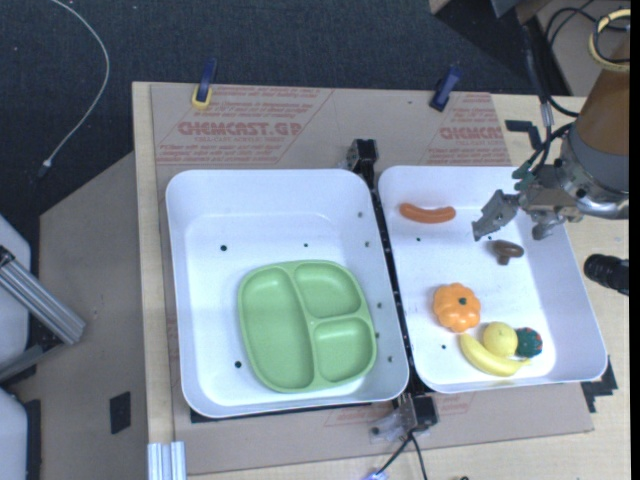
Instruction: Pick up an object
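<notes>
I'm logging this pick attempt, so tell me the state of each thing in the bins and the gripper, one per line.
Gripper: jaws open, holding nothing, above the right bin.
Sausage: lying flat, right bin, untouched.
Small brown piece: on the bin floor just below the gripper.
Pumpkin: upright, free.
Banana: lying against the lemon.
Green tray: flat in the left bin, compartments bare.

A robotics lab or test workshop is indicated. Two shallow white plastic bins [200, 268] are set side by side on a printed brown cardboard sheet [250, 123], fixed at its far edge by a yellow clamp [203, 89] and a blue clamp [445, 88]. Dark carpet [150, 18] and a loose white cable [95, 28] are seen beyond.
</notes>
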Tool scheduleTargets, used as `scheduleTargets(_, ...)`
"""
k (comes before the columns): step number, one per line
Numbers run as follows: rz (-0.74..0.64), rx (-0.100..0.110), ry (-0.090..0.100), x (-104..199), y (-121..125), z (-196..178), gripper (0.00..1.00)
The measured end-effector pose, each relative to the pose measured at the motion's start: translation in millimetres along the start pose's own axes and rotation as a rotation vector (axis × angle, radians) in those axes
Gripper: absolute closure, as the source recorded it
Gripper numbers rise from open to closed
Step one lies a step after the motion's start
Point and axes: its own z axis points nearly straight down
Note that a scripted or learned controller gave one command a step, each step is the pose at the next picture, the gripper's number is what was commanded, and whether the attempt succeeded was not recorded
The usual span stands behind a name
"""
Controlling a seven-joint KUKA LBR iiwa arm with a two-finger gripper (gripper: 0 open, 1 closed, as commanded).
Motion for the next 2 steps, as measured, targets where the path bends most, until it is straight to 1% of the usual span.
scheduleTargets(1, -0.003, -0.013, -0.002, 0.3, 2.1, -6.5, 0.00)
scheduleTargets(2, -0.002, -0.006, -0.001, -7.6, 5.1, 41.2, 0.00)
